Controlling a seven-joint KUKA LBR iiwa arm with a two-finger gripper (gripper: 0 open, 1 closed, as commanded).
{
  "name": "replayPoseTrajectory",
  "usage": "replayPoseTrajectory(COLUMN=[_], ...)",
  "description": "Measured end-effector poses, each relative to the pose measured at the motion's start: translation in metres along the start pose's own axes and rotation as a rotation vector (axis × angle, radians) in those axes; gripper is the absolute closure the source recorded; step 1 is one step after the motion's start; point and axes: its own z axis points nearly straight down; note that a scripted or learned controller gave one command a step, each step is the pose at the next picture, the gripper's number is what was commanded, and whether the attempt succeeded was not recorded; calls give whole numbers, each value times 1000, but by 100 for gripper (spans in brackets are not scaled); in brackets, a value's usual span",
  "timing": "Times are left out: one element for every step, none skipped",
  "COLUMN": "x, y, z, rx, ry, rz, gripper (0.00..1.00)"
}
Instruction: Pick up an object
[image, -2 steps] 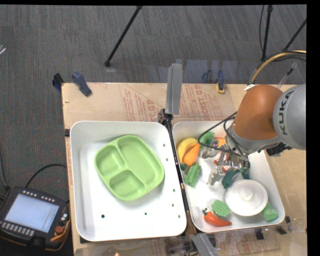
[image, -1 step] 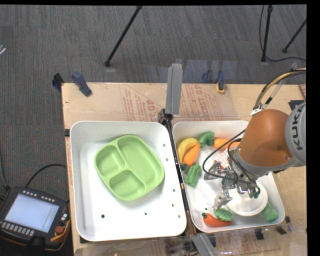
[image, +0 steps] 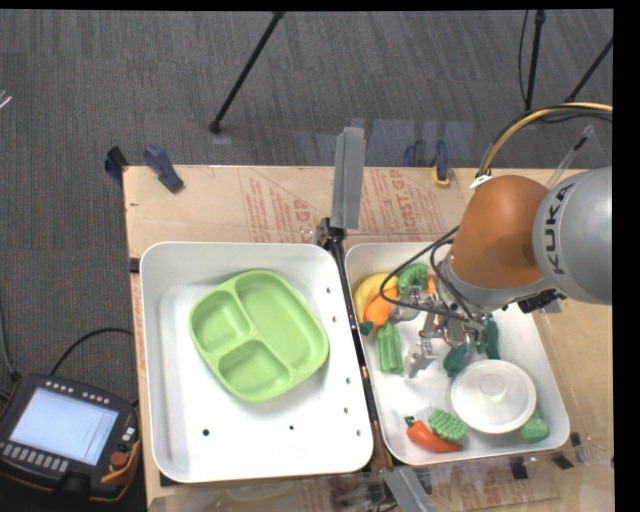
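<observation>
Reaching is, we judge, the step in hand: left of our gripper (image: 425, 345), whose metal fingers hang apart around nothing, lies a ridged green vegetable (image: 389, 350) in the right bin (image: 556, 385), so next we must lower and clamp on it.

Gripper (image: 428, 345) low in the right bin (image: 553, 385), among toy vegetables. Green divided plate (image: 259, 334) in the left bin (image: 170, 290).
</observation>
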Motion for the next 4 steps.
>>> replayPoseTrajectory(x=[-43,18,-33,-23], y=[2,-9,7,-68], z=[1,0,0,-1], rx=[13,1,2,2], ry=[20,3,0,-2], rz=[149,165,400,277], gripper=[0,0,0,0])
